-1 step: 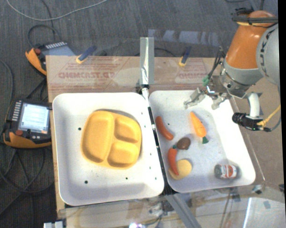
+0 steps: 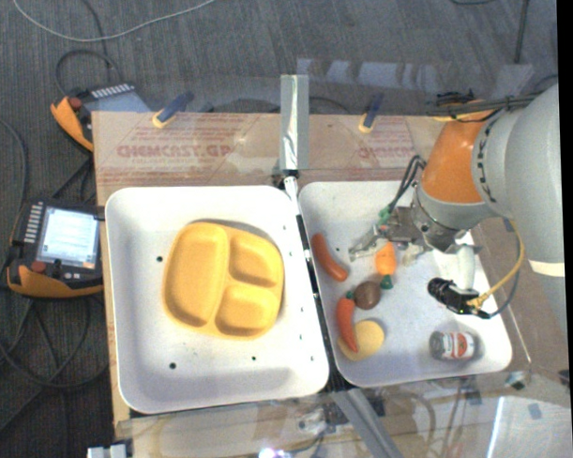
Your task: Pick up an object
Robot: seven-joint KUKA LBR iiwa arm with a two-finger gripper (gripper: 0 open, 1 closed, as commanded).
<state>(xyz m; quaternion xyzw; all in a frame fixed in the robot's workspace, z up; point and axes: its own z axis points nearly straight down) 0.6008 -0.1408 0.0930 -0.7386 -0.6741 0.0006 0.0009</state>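
Right bin [image 2: 497,357]: gripper [image 2: 390,240] low over small orange carrot [image 2: 386,259], positioned for grasp; finger spread cannot be told. Sausage [image 2: 329,257] and tin can [image 2: 455,344] lie apart.

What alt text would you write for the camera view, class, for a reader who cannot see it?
A grey robot arm reaches from the right, its gripper just above a small orange carrot in the right bin, among a sausage, a brown ball and a can. The left bin holds a yellow divided tray.
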